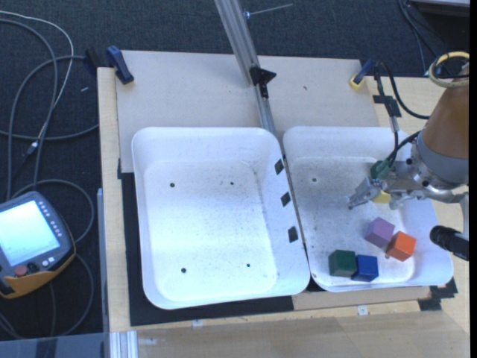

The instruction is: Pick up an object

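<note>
Objects: a purple cube (380, 231), an orange cube (402, 245), a dark green cube (343, 263) and a blue cube (366, 267) lay in the near right part of the right shallow white bin (328, 155); green and blue touched.
Yellow piece (382, 197): a small yellow item, partly hidden under the gripper.
Gripper (363, 196): low over the right bin, pointing left; whether open or closed could not be told.
Arm (447, 136): grey with orange band, reaching in from the right, wrist bent downward.
Left white bin (201, 144): beside the right one.
Bench (194, 88): pale board beneath both bins.
Pendant (30, 237): handheld screen unit on the floor, far left.
</note>
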Tool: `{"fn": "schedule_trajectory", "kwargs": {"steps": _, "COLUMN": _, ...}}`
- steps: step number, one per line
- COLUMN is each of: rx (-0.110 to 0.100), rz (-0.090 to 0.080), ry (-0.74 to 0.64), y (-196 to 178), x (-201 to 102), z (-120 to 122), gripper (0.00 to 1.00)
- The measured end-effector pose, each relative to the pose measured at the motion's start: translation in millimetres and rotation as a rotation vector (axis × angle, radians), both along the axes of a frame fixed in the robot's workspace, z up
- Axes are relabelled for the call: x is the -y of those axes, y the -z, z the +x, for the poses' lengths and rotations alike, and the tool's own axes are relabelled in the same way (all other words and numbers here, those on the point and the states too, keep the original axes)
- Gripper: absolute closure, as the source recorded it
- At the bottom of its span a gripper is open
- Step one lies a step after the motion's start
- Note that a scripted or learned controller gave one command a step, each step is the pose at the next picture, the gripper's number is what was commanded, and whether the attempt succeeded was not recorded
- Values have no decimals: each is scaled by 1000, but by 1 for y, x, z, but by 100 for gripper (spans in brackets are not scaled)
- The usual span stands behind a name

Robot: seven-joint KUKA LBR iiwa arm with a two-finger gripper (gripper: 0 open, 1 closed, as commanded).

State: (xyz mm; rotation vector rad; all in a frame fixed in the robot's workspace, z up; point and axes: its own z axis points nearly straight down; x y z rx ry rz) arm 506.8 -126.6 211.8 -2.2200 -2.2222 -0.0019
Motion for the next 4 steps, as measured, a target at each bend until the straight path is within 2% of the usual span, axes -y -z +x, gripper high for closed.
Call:
{"fn": "schedule_trajectory", "kwargs": {"steps": 1, "rx": -9, "rz": 1, "ry": 3, "y": 117, "x": 51, "z": 23, "gripper": 0}}
{"fn": "schedule_trajectory", "kwargs": {"steps": 2, "rx": -4, "rz": 0, "ry": 3, "y": 112, "x": 58, "z": -1, "gripper": 0}}
{"fn": "schedule_trajectory", "kwargs": {"steps": 4, "rx": -3, "rz": 0, "ry": 3, "y": 112, "x": 83, "z": -21, "gripper": 0}}
